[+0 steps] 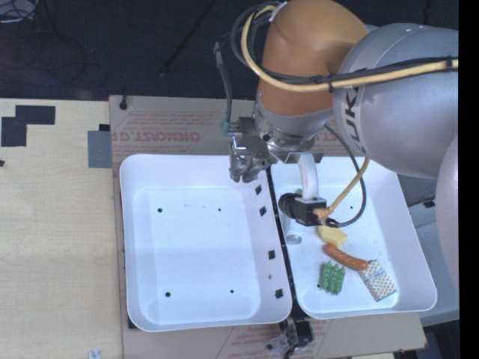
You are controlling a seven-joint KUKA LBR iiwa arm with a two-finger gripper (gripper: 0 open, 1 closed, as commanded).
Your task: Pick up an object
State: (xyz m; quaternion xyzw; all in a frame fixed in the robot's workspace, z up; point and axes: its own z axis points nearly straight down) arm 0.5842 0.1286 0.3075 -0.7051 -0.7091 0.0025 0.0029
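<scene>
My gripper (243, 167) hangs under the orange wrist, over the far end of the divider between the two bins, at the top right corner of the left bin (142, 200). No object shows in it. The objects lie in the near part of the right bin (408, 223): a yellow piece (333, 235), an orange sausage-shaped item (346, 257), a green ridged item (332, 277) and a white patterned block (378, 280). All of them sit well to the right of and nearer than the gripper.
The big grey arm covers the far right part of the right bin. A small pale item (292, 239) lies by the divider in the right bin. Both bins rest on a cardboard sheet (165, 126).
</scene>
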